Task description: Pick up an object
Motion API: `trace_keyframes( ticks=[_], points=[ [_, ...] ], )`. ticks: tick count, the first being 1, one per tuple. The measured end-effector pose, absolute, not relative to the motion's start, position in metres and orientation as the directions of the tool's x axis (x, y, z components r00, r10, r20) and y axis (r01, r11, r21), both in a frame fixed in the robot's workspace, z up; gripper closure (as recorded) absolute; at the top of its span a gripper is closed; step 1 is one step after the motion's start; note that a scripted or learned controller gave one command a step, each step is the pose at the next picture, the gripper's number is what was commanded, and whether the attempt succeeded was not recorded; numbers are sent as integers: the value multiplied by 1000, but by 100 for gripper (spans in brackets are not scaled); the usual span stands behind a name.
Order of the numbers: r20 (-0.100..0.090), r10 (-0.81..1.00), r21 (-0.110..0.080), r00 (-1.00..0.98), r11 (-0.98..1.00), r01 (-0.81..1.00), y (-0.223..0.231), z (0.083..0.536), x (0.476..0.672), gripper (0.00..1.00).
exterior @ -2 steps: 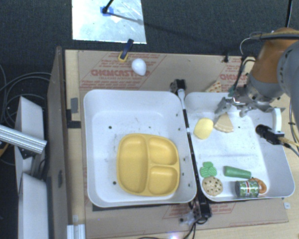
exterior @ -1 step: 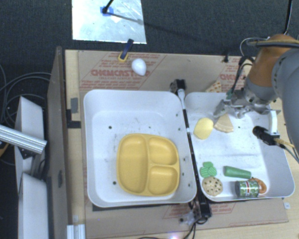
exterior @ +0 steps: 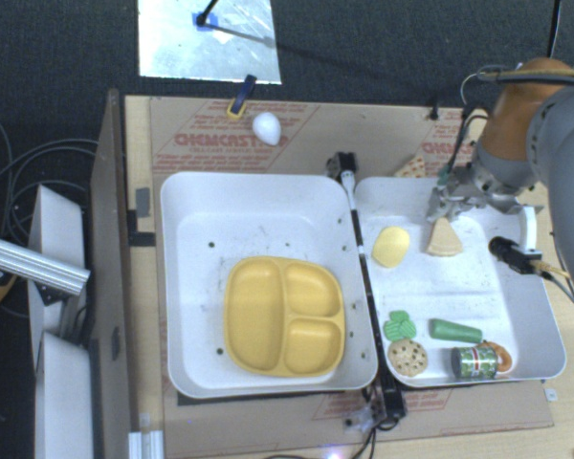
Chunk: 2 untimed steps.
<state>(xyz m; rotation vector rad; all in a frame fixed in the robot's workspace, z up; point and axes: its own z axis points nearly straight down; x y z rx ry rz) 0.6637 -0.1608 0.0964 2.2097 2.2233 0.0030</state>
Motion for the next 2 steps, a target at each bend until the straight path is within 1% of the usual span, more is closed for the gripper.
trace_keyframes(
  ticks=[1, 2],
  points=[
    [2, 1000, 6, -11, 11, 1000, -72, 190, 639, 100],
    [0, 1000, -1, 0, 0, 1000, -73, 198, 594, 100]
  ],
)
